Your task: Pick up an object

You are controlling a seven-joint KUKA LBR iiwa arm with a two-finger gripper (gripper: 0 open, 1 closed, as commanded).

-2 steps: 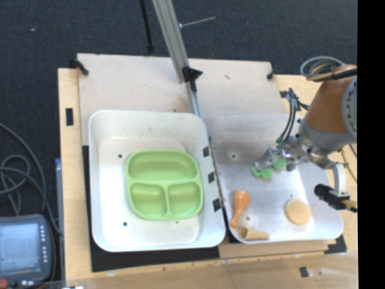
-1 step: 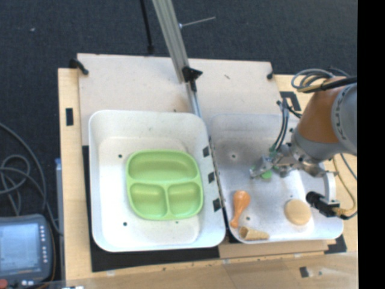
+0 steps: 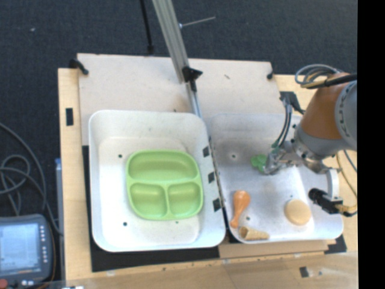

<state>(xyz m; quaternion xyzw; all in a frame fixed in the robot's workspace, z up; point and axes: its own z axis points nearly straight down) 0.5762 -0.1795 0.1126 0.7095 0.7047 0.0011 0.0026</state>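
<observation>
Down in the right bin [image 3: 240, 131], the gripper [image 3: 272, 164] sits low at the end of the grey arm with its orange band [image 3: 322, 110], right against a small green object [image 3: 260, 162]. That green piece touches the fingertips on their left side, but whether the fingers are apart or closed on it I cannot tell. Nearer the front of the same bin lie an orange spoon-shaped piece [image 3: 240, 205], a small tan wedge [image 3: 254, 234] at the front edge, and a round beige object [image 3: 297, 212] toward the right. Beside it, the left bin [image 3: 105, 131] holds a green divided plate [image 3: 163, 183] with three compartments
</observation>
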